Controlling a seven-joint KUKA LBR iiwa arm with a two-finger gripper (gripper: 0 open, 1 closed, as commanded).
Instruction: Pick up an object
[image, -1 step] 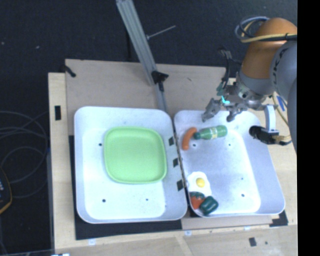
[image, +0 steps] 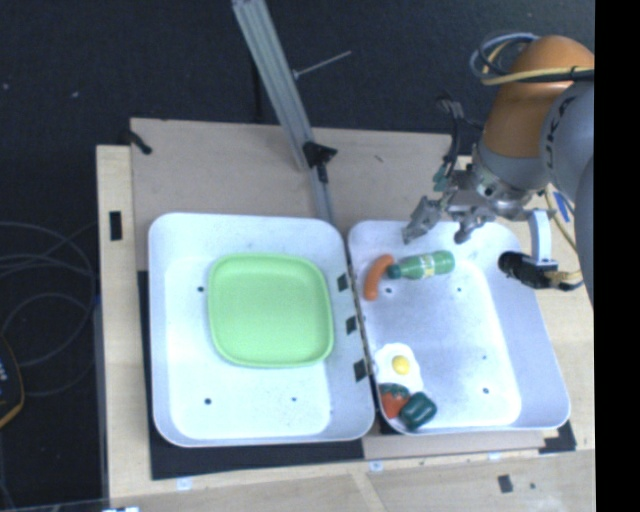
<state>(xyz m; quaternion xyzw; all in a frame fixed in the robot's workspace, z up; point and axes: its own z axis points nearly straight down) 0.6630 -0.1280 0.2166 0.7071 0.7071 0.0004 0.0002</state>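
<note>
In the upper right of the frame, the grey arm is reaching in over the far edge of the right bin (image: 520, 330), and its end effector (image: 437, 226) is hanging with its two fingers spread apart, released and grasping nothing. Just below it in the picture, a green bottle (image: 421, 265) is lying on its side near the top of that bin, with an orange sausage-shaped toy (image: 375, 275) resting just left of it, close to the bin's left wall. Toward the lower left corner of the same bin, a white fried-egg toy (image: 397, 364) is sitting above a red piece (image: 392, 402) and a dark green piece (image: 418, 409), the three crowding together. In the left bin (image: 180, 330), a light green square plate (image: 270, 310) is lying flat near the middle. Both bins are resting on the pale worktop (image: 120, 300).

The step in hand appears to be the approach: the fingers are hovering above the bottle and not yet closing on anything. The next move probably calls for descending so the fingers are straddling the bottle across its narrow width, then closing. Its round body may be rolling away if the fingers are landing off-centre.
</note>
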